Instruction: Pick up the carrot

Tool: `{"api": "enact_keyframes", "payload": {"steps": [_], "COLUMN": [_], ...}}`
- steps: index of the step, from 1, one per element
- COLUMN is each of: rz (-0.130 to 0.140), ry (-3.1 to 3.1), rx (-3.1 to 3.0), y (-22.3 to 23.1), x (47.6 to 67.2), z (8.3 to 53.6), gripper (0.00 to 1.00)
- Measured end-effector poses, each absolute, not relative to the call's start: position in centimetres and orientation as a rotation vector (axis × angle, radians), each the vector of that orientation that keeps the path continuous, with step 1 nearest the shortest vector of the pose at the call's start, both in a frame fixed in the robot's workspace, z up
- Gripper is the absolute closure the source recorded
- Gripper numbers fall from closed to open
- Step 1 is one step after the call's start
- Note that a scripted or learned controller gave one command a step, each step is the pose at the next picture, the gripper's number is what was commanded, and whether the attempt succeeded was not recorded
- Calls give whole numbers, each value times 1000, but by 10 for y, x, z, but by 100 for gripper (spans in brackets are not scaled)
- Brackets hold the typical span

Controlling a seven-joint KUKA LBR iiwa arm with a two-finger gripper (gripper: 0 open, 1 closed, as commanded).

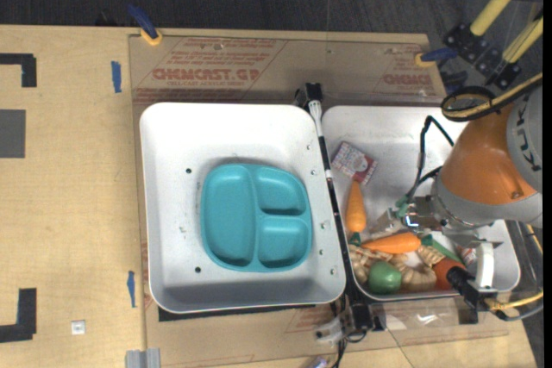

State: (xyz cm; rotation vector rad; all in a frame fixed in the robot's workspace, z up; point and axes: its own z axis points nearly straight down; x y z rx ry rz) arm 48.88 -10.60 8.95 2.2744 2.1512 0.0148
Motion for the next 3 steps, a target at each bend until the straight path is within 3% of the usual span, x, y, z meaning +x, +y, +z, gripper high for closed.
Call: {"api": "enact_keyframes", "payload": {"steps": [2,3], "rz": [20,5], "ry": [1653,1590], "rx": [2656,2712], "y": [-93,2], "x": [485,486], "z": [89,185], "gripper": [0,0]}}
